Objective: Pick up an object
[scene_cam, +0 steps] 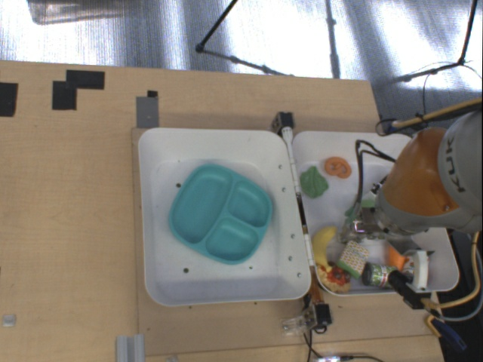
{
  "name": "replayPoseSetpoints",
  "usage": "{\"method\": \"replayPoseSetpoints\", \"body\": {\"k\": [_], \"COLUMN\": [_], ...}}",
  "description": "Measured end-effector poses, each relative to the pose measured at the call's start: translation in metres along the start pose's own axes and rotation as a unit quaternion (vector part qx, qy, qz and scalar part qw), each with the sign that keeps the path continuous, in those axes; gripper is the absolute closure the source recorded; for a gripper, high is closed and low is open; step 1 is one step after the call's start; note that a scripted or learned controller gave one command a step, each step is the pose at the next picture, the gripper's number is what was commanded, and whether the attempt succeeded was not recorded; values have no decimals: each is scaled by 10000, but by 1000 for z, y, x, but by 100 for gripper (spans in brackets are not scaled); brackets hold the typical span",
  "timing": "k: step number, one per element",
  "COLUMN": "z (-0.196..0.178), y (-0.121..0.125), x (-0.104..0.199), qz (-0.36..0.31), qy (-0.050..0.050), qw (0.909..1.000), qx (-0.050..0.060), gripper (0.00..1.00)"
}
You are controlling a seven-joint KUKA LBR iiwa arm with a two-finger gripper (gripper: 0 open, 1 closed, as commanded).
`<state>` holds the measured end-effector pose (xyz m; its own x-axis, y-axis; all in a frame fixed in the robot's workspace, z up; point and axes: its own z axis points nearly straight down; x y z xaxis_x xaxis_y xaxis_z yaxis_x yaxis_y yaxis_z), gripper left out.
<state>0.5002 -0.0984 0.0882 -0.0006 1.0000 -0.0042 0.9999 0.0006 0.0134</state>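
Teal divided plate (220, 213) lies alone in my left bin (151, 225). In the right bin (445, 274) I see a green leaf (313, 181), an orange round piece (337, 167) and a banana (324, 244). My gripper (361, 236) hangs over the clutter there; its state I cannot tell.

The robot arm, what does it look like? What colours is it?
The arm is big and rounded. Its shell is grey, with a wide orange band above the wrist and dark letters on the grey part at the picture's edge. Thin black cables loop beside it. The gripper end is a cluster of small dark and silvery metal parts.
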Motion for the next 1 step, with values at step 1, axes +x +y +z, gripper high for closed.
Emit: {"method": "replayPoseSetpoints", "body": {"k": [1], "z": [0], "y": [-8], "x": [11], "qz": [7], "qy": [-12], "qw": [10000], "qx": [-30], "gripper": [0]}}
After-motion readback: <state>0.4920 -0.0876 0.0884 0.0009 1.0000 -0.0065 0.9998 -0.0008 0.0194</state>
